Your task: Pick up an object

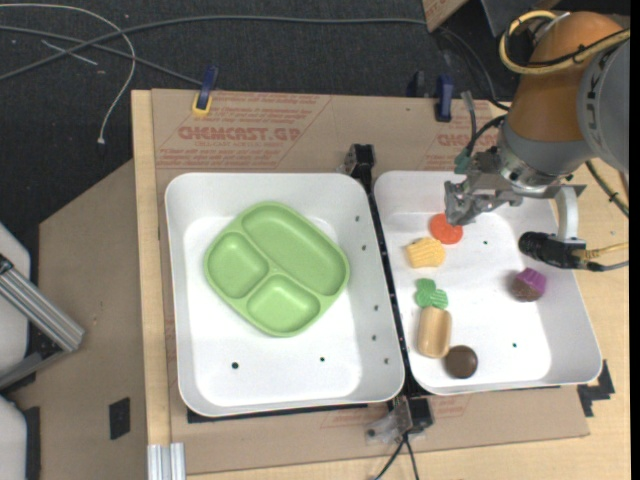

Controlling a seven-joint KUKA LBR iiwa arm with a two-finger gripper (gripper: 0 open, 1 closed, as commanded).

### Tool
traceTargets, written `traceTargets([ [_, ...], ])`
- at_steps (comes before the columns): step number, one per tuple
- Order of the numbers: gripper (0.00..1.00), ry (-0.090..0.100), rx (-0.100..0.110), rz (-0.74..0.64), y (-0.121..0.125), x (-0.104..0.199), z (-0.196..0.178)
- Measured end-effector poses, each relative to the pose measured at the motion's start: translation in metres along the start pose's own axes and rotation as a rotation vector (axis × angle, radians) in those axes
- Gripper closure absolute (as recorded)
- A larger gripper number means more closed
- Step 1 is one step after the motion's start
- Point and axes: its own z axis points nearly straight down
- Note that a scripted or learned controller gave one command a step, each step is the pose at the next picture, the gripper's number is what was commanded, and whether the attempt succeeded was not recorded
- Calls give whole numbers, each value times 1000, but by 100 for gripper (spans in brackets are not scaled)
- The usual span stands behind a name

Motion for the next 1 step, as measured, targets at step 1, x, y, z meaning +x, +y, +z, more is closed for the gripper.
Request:
traceTargets([
  [1,0,-1,-15,-2,3,0,-9],
])
